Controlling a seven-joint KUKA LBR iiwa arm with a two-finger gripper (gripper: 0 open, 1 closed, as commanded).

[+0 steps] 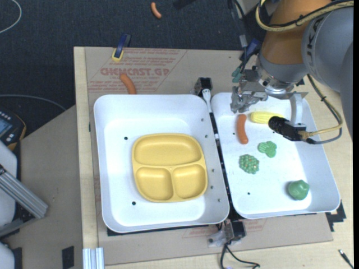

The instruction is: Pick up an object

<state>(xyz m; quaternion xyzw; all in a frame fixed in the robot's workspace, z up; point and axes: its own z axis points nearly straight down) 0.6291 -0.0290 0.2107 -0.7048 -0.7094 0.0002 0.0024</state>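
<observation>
My gripper [242, 105] hangs over the far left corner of the right bin [320, 167], just above the top end of an orange sausage [242, 130]. A yellow corn piece [261, 117] lies beside it to the right. Nearer the front lie a green broccoli piece [267, 148], a round green bumpy piece [249, 163] and a green pepper-like piece [298, 190]. Nothing shows between the fingers.
The left bin [112, 150] holds a yellow three-compartment plate [168, 167]. Another orange sausage [128, 83] lies on the cardboard behind the left bin, near a blue and yellow clamp [120, 47]. A small orange piece [156, 9] lies on the dark floor beyond.
</observation>
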